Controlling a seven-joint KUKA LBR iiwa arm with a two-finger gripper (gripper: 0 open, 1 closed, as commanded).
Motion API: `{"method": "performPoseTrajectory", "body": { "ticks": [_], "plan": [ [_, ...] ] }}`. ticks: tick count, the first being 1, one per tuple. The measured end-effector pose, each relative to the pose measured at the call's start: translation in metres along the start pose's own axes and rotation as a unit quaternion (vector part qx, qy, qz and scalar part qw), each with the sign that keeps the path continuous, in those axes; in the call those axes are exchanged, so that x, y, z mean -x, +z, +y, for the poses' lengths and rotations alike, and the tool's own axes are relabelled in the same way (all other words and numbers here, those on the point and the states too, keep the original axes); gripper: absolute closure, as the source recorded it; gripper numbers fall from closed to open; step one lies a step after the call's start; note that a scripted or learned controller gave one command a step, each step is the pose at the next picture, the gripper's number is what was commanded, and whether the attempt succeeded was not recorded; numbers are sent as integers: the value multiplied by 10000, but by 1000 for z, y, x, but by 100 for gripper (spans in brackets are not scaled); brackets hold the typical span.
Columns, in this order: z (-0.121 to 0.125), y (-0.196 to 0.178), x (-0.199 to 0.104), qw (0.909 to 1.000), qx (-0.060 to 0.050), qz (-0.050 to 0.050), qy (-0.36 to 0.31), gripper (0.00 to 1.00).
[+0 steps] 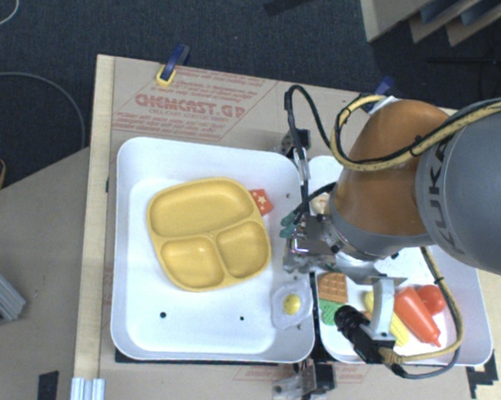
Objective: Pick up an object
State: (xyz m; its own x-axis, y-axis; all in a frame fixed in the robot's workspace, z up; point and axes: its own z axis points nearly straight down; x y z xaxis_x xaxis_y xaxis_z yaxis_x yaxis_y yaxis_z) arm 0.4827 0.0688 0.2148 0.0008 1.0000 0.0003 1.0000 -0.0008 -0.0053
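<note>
The bench (198, 107), covered in brown cardboard, bears two white bins: left (126, 252), right (478, 336).

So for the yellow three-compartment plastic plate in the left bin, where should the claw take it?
Probably at the rim. The yellow three-compartment plastic plate lies flat and face-up in the left white bin, too wide to span. Pinch the raised left edge from above, one finger inside the big compartment, one outside; that side has bare bin floor, away from the small orange-and-white block.
</note>
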Motion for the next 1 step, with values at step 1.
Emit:
{"method": "performPoseTrajectory", "body": {
  "ticks": [1],
  "plan": [
    [2, -21, 3, 10000, 44, 0, -6, 100]
  ]
}}
